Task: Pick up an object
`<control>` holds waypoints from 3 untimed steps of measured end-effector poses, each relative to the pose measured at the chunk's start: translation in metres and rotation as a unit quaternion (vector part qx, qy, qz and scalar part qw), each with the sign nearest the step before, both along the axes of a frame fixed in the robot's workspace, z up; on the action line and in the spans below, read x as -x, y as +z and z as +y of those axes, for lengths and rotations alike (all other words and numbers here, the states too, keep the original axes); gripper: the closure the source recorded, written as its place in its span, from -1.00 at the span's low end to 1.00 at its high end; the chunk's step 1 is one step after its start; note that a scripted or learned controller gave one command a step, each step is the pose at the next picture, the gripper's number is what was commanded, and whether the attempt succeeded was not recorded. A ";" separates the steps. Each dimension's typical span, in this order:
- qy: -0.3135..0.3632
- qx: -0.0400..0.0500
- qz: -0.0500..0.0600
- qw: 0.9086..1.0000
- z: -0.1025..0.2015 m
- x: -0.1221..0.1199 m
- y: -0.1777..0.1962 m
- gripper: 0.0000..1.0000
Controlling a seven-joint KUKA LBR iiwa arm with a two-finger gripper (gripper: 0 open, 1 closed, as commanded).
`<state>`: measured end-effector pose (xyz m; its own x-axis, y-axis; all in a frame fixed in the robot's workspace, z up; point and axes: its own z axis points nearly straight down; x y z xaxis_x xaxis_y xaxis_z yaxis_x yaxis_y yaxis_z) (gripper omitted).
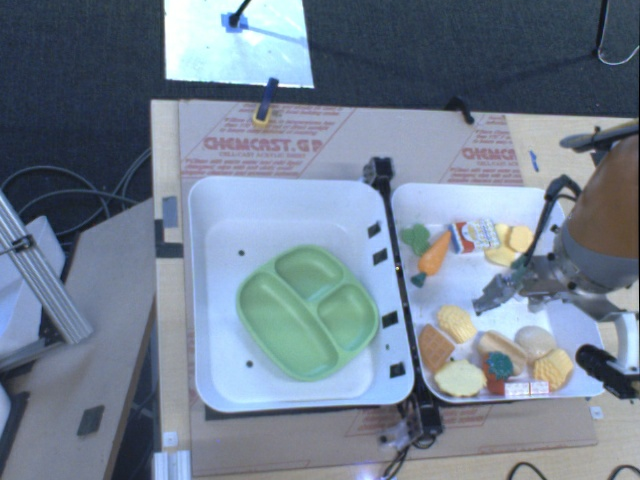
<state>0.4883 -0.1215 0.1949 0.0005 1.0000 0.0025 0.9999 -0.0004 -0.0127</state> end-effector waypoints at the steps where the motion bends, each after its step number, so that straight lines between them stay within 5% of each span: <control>1: 0.002 0.001 -0.007 1.000 0.000 -0.003 0.006 -1.00; 3: 0.001 0.001 -0.005 1.000 -0.001 0.006 -0.104 -1.00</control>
<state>0.4827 -0.1224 0.0908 -0.0008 1.0000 0.0014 1.0000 0.0008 -0.0020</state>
